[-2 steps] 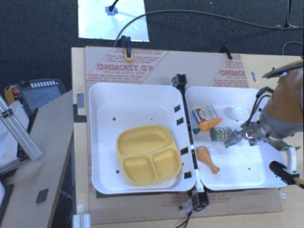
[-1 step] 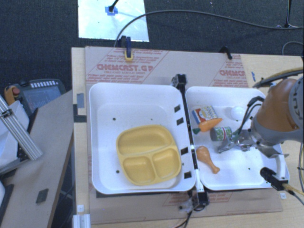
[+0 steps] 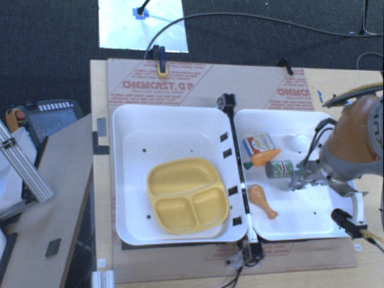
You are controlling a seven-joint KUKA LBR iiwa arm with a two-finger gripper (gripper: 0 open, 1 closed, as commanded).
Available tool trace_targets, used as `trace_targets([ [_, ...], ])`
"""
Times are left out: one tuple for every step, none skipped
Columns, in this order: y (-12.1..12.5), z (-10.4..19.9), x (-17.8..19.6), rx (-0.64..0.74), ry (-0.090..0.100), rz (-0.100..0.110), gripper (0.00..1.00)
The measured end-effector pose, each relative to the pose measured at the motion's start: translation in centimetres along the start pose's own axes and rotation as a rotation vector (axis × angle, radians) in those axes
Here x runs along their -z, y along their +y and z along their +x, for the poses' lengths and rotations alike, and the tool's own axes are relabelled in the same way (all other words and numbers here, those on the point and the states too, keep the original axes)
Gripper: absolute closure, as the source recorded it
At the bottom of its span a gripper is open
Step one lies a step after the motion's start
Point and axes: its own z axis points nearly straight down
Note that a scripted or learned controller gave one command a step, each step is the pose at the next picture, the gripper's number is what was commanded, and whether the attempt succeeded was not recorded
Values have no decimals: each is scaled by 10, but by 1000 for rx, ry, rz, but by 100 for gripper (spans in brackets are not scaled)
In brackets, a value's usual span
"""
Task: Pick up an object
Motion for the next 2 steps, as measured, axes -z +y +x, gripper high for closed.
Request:
trace_targets([
  [1, 1, 64, 3, -1, -4, 100],
  [8, 5, 127, 4, -2, -6, 100],
])
